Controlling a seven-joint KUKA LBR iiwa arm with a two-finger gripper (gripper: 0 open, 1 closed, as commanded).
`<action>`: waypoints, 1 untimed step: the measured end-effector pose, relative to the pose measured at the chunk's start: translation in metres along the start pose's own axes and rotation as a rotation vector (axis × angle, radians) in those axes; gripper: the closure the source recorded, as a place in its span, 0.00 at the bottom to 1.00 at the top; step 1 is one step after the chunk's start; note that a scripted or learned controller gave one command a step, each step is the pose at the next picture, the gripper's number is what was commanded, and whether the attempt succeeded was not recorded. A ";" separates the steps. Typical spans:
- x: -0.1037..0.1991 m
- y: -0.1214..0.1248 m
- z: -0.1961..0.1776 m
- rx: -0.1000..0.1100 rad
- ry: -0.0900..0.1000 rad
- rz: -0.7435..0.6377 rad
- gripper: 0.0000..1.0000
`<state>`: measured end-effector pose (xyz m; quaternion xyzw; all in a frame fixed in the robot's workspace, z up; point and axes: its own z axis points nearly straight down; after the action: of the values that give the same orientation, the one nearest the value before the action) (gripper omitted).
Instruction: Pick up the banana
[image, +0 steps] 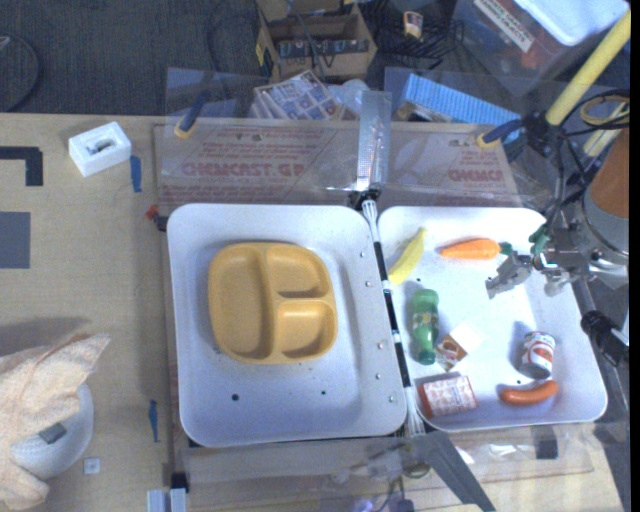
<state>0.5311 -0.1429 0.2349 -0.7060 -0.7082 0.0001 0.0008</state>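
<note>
Gripper (528, 270) open over the right bin (590, 395), apart from the banana (407, 254)

Two white bins side by side on desk (80, 300). Left bin (195, 400): yellow divided tray (270, 300), approx centre. Right bin (575, 400): banana (407, 255) at far-left corner, against the divider; carrot (469, 249) just right of it. Green bottle (424, 324) below banana. Small carton (451, 349) and red can (447, 395) nr front. Sausage (527, 393) front right, small can (538, 352) just above it. Gripper (527, 272) over right side of bin, well apart from banana, nothing btwn fingers.
</note>
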 end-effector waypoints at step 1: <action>0.078 0.088 0.032 -0.005 -0.002 -0.096 0.00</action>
<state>0.6189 -0.0650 0.2028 -0.6713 -0.7412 -0.0008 -0.0016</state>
